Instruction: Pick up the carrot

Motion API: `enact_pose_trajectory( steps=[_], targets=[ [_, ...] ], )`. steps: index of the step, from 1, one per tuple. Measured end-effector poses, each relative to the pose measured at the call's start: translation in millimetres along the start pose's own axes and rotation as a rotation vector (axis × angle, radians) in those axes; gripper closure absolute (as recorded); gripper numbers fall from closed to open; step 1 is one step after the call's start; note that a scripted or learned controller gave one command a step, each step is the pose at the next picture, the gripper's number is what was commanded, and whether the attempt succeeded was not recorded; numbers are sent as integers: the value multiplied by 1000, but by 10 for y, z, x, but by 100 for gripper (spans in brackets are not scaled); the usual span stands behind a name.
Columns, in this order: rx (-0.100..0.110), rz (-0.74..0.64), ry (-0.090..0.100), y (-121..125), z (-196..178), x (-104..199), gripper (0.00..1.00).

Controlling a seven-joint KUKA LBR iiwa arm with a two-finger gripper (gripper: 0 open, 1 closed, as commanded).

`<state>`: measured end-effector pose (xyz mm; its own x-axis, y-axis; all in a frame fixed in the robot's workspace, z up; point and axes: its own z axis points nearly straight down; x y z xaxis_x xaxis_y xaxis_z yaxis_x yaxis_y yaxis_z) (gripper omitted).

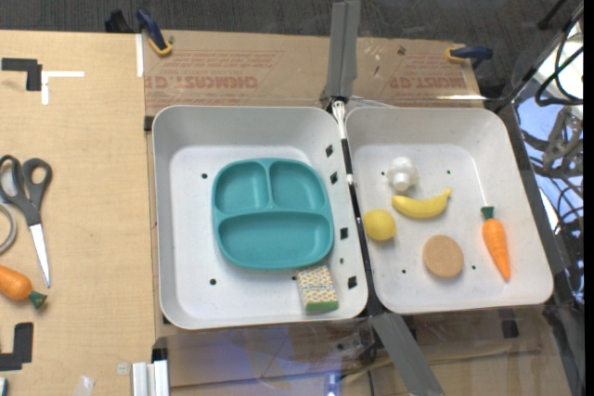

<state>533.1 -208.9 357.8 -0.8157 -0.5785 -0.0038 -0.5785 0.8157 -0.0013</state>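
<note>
Camera view. Risk: the carrot lies at 3 o'clock in the right bin, just beside its wall, which could block a finger or deflect the grasp.

Right bin: carrot, banana, lemon, white ball, tan disc.

Left bin: teal plate, sponge at 5 o'clock.

Pincer state: cannot tell.

Cardboard sheet behind the bins: red printing, two blocks, seen reversed or upside down. Left block, large letters, roughly "CHEMCAS..GT", reading uncertain. Right block, roughly "..MENT GP", likewise uncertain. Smaller red lines beneath both blocks: too small to read.
</note>
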Motion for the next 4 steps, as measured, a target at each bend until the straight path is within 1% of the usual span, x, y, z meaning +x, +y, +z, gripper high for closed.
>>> enact_pose_trajectory(
  steps=[1, 2, 3, 4],
  targets=[
    [-4, -520, 1, 87, 1301, 335, 100],
    [-1, -633, -1, 4, -84, 187, 100],
    [-5, -1040, -1, 127, 695, 387, 100],
    [-6, -1036, -6, 125, 611, 369, 100]
  ],
)
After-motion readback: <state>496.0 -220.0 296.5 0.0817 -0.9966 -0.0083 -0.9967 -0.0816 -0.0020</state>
